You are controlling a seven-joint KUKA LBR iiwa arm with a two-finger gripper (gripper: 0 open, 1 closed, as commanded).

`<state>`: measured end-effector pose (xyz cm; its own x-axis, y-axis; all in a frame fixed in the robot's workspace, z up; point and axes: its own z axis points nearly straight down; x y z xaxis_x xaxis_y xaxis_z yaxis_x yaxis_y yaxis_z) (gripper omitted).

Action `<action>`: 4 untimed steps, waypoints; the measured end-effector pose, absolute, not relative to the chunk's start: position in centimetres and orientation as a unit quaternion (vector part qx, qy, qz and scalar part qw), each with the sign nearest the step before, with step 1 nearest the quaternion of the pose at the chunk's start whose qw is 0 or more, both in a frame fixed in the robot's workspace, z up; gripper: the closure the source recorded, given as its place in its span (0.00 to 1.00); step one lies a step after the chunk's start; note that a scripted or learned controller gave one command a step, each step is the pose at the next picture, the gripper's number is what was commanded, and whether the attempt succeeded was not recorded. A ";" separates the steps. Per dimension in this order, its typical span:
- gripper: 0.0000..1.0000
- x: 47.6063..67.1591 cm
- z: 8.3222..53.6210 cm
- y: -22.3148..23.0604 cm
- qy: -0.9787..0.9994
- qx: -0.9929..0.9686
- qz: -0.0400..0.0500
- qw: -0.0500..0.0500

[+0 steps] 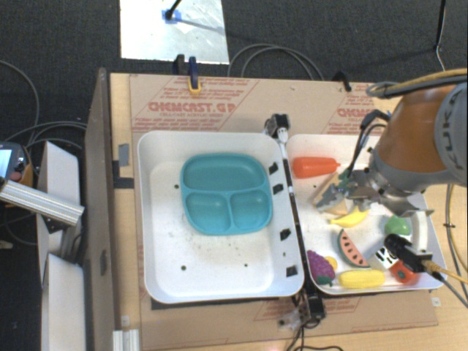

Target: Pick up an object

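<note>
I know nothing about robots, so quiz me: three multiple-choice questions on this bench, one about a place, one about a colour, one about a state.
1. Which bin holds the divided tray?
A. Left bin
B. Right bin
C. Neither

2. What colour is that tray?
A. Red
B. Teal
C. Black

3. How does the carrot lie?
A. Standing upright
B. Flat on the right bin's floor
C. Inside the tray

Answers:
1. A, since it sits mid-floor in the left bin.
2. B, as its three compartments are blue-green.
3. B, because it lies on its side near the right bin's far edge, apart from the pincer.
</note>
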<state>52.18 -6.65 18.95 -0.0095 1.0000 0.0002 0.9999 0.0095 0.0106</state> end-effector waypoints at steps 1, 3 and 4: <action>0.00 55.7 9.5 -9.6 0.707 0.707 0.000 0.000; 0.00 65.3 8.0 -9.2 0.711 0.703 -0.013 -0.014; 0.00 65.8 7.9 -9.0 0.709 0.704 -0.018 -0.018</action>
